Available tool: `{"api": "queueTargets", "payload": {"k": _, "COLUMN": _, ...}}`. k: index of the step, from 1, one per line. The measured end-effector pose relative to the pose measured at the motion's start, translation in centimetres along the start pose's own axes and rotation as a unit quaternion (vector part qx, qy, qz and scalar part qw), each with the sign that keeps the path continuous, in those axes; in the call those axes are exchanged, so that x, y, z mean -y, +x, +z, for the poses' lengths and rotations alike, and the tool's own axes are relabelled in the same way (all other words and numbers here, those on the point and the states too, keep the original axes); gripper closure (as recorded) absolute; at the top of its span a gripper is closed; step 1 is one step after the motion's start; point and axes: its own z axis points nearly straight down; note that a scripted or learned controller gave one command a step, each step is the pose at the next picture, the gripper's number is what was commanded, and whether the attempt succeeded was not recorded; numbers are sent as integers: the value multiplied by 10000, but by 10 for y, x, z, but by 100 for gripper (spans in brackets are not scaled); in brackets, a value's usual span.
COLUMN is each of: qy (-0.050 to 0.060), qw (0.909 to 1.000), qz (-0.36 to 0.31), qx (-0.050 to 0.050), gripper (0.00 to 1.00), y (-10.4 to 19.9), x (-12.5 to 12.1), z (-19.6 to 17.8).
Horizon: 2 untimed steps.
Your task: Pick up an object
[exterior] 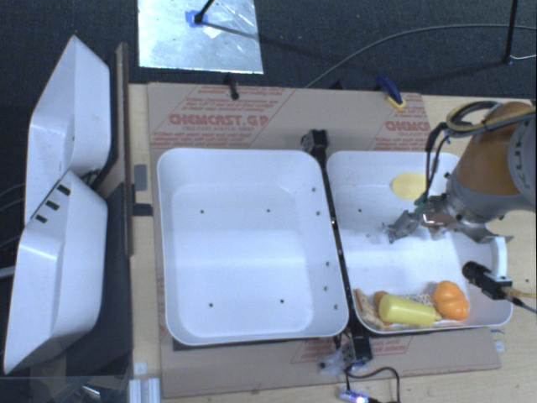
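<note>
My gripper (401, 226) hangs over the middle of the right bin (362, 180), pointing left, with the grey and orange arm (491, 170) behind it. A flat pale yellow disc (408, 185) lies at the bin's far side, just beyond the gripper. Along the near wall lie a yellow oblong object (407, 311), an orange rounded object (451, 300) and a tan, waffle-like piece (366, 303). The gripper is well apart from those three, and nothing shows in it.
The left bin (243, 242) sits beside the right one, separated by a black divider (334, 233). Cables loop around the arm at the right. Two white tubs (63, 200) stand off the bench to the left.
</note>
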Motion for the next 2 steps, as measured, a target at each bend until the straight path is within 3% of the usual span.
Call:
{"api": "queueTargets", "payload": {"k": 1, "qy": -12, "qw": 10000, "qz": -3, "qx": 1, "gripper": 0, "y": 0, "x": 0, "z": 20}}
{"api": "queueTargets", "payload": {"k": 2, "qy": -24, "qw": 10000, "qz": -1, "qx": 5, "gripper": 100, "y": 0, "x": -1, "z": 9}}
